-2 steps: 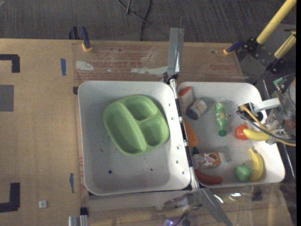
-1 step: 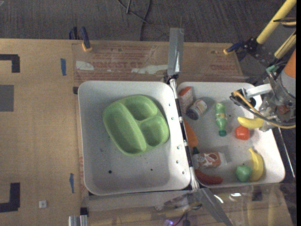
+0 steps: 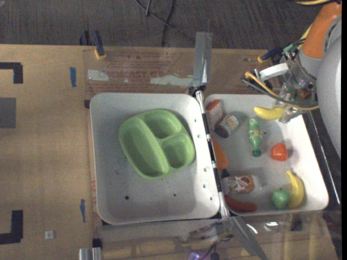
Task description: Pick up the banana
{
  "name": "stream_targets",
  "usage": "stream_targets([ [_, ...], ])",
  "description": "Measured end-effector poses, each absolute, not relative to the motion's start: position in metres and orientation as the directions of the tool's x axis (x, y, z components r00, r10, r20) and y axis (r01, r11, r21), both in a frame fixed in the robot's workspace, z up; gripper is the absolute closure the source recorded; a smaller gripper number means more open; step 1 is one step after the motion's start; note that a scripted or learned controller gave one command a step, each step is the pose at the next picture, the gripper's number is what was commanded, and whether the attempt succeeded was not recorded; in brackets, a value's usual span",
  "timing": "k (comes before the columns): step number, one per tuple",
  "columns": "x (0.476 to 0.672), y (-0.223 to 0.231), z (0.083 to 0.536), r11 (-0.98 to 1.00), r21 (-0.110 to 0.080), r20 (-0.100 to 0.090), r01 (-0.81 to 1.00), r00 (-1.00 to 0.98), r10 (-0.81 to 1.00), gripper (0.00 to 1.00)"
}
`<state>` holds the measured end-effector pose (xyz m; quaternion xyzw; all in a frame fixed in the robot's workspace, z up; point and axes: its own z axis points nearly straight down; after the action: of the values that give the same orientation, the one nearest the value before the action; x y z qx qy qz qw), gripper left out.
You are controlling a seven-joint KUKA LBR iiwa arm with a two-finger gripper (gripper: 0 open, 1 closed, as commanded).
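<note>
1. Two-finger gripper (image 3: pixel 286 110) at right white bin's (image 3: pixel 320 161) far edge, closed on curved yellow banana (image 3: pixel 269 112).
2. Second yellow banana (image 3: pixel 296 188) near right corner, touching green apple (image 3: pixel 280 199).

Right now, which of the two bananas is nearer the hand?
The banana at the right bin's far edge, right beside the hand; the other banana lies near the front, by the green apple.
</note>
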<state>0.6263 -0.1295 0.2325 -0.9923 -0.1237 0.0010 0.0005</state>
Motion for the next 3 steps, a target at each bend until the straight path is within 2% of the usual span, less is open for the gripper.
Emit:
stream_targets([
  [1,0.641,-0.223,0.275,-0.924,0.0,0.0,0.382,0.924,0.382,1.0],
  [2,0.619,-0.221,0.187,-0.979,-0.004,-0.005,0.204,0.979,0.204,1.0],
  [3,0.636,-0.15,0.258,-0.978,-0.001,0.0,0.209,0.978,0.209,1.0],
])
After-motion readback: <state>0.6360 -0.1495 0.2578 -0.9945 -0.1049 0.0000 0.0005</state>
